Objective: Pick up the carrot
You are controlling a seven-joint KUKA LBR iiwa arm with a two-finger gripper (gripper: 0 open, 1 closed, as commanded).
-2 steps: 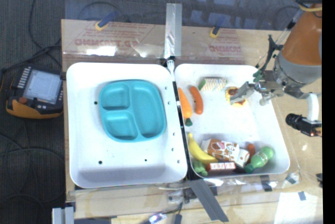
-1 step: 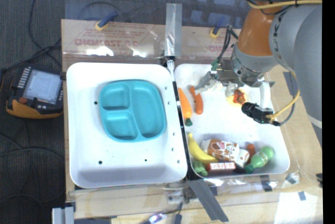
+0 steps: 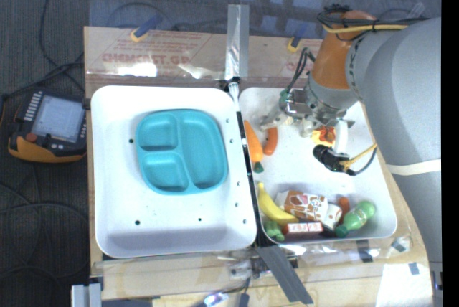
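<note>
The carrot (image 3: 252,143) lies along the right bin (image 3: 384,206)'s left wall, at nine o'clock from the gripper (image 3: 301,110); its grasp state I cannot tell; best descend centred, straddling the carrot's narrow width, clear of the wall.

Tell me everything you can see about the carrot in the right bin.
The carrot is a long orange piece, smooth like toy plastic, with a small dark green tip at its near end. It lies flat along the right bin's left wall, its length running with the divider between the bins. A shorter orange-red piece lies just beside it on the right. The gripper is farther right, apart from the carrot.
</note>
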